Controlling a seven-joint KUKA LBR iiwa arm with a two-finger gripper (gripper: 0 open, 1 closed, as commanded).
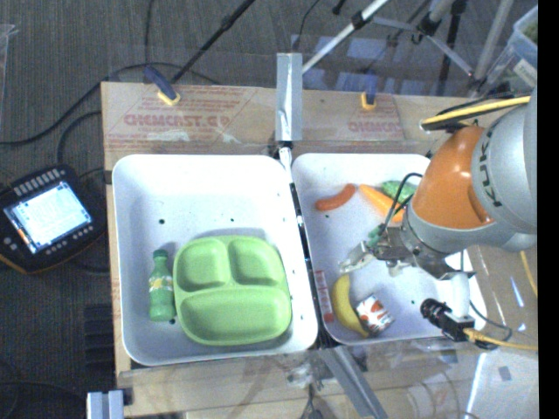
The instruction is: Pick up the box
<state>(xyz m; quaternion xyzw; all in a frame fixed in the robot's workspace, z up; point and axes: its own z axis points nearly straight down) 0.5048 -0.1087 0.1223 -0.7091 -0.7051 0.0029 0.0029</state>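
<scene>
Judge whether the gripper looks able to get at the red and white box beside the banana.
Probably yes. The box lies uncovered in the right bin, and the gripper hangs over that bin with nothing between them; the banana beside it may crowd the grasp.

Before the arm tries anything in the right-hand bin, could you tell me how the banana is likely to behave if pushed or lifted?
The banana lies curved against the right bin's left wall, so a push would probably pivot or slide it along that wall rather than roll it. Its smooth skin may slip in the claw. It touches the small red-and-white can, which would likely be nudged too.
</scene>
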